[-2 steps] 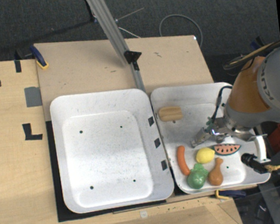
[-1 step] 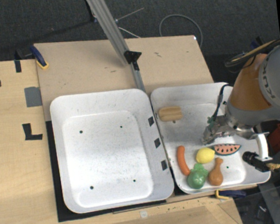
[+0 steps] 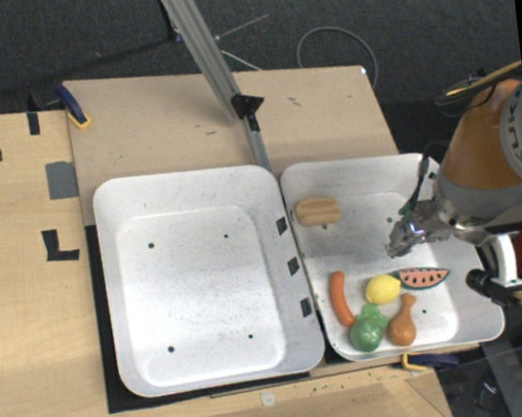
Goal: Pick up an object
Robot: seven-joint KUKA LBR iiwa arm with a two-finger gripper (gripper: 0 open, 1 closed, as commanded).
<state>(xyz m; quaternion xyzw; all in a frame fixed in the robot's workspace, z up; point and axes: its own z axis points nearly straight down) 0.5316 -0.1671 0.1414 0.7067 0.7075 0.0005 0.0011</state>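
where the claw (image 3: 404, 238) blurs above the right bin (image 3: 351, 175), its opening is unreadable.

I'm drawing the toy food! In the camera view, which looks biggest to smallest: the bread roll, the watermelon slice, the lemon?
1. Watermelon slice and bread roll: they look about alike, so I won't rank them.
2. Lemon: smallest.

All three lie in the right bin.

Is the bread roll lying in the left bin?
No, the bread roll lies in the right bin, near its upper left corner.
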